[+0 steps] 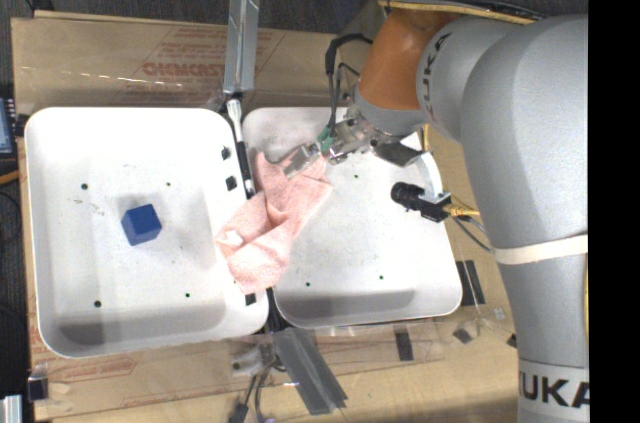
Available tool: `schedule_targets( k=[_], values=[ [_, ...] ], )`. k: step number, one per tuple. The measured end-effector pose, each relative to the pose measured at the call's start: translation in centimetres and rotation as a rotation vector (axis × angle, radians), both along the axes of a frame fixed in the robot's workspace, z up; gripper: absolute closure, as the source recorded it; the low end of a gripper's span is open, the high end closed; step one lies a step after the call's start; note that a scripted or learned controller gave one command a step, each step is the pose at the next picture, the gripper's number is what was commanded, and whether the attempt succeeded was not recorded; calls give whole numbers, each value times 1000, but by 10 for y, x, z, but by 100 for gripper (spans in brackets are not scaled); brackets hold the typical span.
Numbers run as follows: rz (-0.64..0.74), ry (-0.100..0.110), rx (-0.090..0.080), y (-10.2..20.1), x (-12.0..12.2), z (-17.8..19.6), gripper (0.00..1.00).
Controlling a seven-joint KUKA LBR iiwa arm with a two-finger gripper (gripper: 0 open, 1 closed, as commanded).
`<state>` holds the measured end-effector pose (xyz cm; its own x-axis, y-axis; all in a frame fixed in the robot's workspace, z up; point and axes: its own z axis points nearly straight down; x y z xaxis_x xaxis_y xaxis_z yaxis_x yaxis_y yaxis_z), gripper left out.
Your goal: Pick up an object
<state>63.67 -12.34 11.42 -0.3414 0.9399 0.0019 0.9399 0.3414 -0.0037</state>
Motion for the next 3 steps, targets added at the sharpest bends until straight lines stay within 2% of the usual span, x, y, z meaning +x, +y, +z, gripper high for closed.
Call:
schedule_targets(
  k=[1,2,3],
  values=[
    [148,0,1,13,3,-22,0],
    [150,0,0,13,4,-11,100],
    [206,-3,-1,-45,-5,33,100]
  ],
)
